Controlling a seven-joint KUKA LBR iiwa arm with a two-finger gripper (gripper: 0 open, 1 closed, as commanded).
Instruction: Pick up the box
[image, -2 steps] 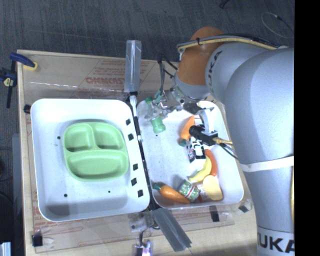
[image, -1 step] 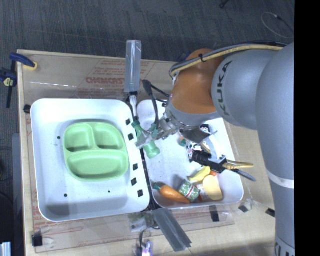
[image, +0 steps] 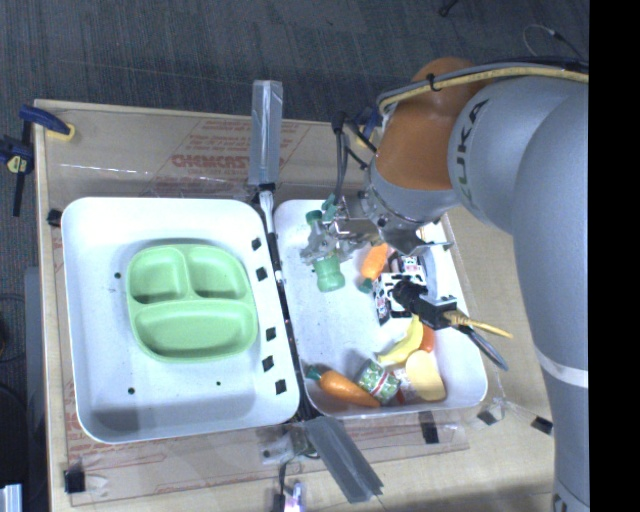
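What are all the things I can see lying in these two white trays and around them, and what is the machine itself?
White bins: two, side by side on the bench.
Divided plate: one, green, in the left bin.
Small bottle: one, green, top of the right bin.
Carrot: one, orange, bottom of the right bin.
Banana: one, yellow, lower right bin.
Small can: one, green label, beside the carrot.
Box: one, dark printed, middle of the right bin, partly hidden.
Clamps: blue, bench's top left corner.
Arm: one, grey with orange band, from the right.
Gripper: one, over the right bin's top.
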